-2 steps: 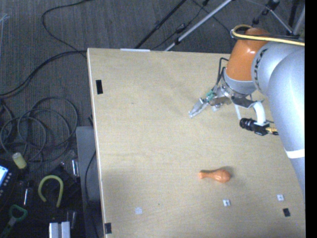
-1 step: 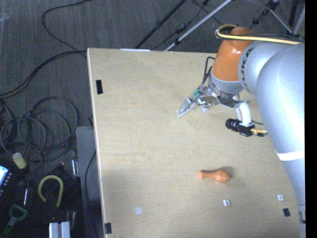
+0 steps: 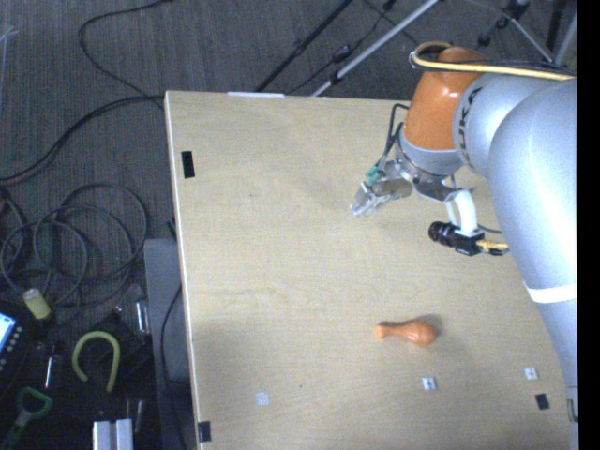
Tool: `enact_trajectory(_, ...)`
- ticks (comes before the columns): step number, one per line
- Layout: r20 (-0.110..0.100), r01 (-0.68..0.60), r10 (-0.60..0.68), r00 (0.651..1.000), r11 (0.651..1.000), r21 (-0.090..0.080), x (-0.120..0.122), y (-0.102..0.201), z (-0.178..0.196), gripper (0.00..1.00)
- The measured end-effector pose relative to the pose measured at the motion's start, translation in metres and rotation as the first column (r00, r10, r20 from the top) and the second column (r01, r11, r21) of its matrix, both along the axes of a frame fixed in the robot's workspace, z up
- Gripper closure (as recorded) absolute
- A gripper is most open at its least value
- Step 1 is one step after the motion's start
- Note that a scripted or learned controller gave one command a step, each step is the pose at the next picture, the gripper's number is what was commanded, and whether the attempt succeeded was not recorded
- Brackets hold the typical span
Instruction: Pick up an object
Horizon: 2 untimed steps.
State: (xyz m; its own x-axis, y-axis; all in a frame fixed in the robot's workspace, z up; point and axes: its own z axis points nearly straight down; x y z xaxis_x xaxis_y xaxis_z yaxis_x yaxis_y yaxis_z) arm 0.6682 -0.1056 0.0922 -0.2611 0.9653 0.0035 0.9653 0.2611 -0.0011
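Bench top: pale tan wood, small black and white markers seen at edges. Object: orange. Arm: grey, orange band noted. Gripper: silver with teal accents. Floor: dark grey, black cables.

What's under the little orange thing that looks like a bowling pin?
The small orange pin-shaped object lies on its side on the bare pale wooden board. Nothing else shows beneath it, though the spot it covers is hidden. The silver two-finger gripper is apart from it.

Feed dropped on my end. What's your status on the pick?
Gripper above the bare bench, nothing between its fingers. Orange pear-shaped object lies nearer the camera, apart from it. Path between looks clear.
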Motion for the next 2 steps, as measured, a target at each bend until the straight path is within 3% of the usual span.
enact_trajectory(1, 0.0, 0.0, 0.0, 1.0, 1.0, 0.0, 0.0, 0.0, 0.0, 0.0)
enact_trajectory(2, 0.001, 0.231, -0.231, 0.973, 0.973, -0.006, 0.0, -0.03, 0.087, 0.0)
